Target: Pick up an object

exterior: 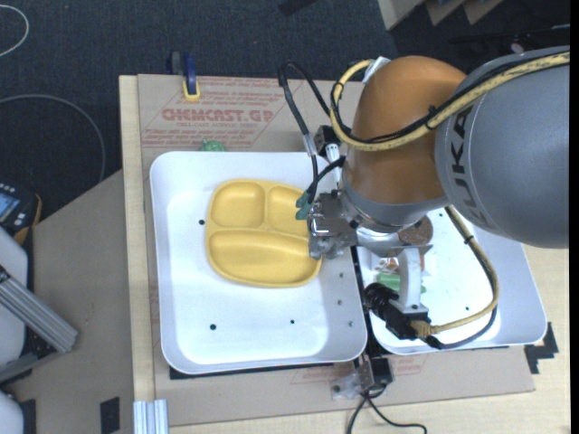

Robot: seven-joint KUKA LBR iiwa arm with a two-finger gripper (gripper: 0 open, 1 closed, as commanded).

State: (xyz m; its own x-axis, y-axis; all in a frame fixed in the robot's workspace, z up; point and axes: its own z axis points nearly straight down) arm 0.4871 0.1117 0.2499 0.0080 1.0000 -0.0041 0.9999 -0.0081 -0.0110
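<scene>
Hand (318, 239) at right edge of yellow divided plate (258, 233), left bin (181, 333).

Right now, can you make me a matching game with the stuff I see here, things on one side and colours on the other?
Things:
1. plate
2. left bin
3. clamp
4. arm band

Colours:
A. orange
B. yellow
C. blue and yellow
D. white

Pairs: 1-B, 2-D, 3-C, 4-A
</scene>
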